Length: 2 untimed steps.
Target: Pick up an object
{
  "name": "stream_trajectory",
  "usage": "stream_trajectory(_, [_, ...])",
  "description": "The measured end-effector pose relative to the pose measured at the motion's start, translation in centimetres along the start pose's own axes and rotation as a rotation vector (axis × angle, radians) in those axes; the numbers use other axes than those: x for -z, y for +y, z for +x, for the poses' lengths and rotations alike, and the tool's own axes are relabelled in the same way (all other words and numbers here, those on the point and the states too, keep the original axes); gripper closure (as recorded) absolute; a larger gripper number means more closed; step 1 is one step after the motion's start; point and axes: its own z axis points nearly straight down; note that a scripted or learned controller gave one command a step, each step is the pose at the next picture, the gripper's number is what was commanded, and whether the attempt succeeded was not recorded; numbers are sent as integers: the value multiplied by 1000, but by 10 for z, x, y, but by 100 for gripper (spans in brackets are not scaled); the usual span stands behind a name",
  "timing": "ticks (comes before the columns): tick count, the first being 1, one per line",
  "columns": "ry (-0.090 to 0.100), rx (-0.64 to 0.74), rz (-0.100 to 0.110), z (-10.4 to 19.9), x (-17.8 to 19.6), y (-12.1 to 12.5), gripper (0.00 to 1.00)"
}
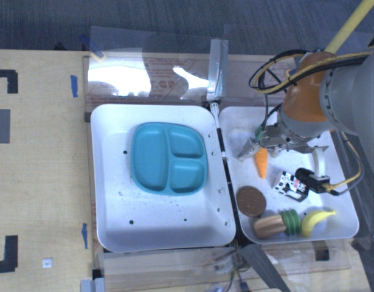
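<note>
Left bin (107, 224): I see one item in it, a blue divided plate (169, 157), lying flat near the middle.
Right bin (351, 218): my landmark. It holds a carrot, a brown disc, a tan block, a green ring piece, a banana and a small black-and-white item.
Arm (323, 99): I see it reaching in over the right bin's far right corner, orange band uppermost, wrist pointing down into the bin's upper middle.
Gripper (257, 146): low in the right bin's upper left part. I cannot tell how the fingers stand.
Carrot (261, 163): in the right bin's centre-left, just below the gripper, its top end right at the gripper; whether they touch, I cannot tell.
Brown disc (250, 201): by the right bin's left wall, below the carrot.
Tan block (269, 225): along the right bin's near edge, against the green ring piece (289, 222).
Banana (316, 219): right bin's near right corner, beside the green piece.
Black-and-white item (290, 184): right bin's middle, right of the carrot.
</note>
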Motion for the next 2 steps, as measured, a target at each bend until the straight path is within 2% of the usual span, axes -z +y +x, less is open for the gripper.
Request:
stream_trajectory(1, [1, 247, 0, -9, -1, 18, 0])
stream_trajectory(2, [-1, 253, -4, 17, 172, 43, 0])
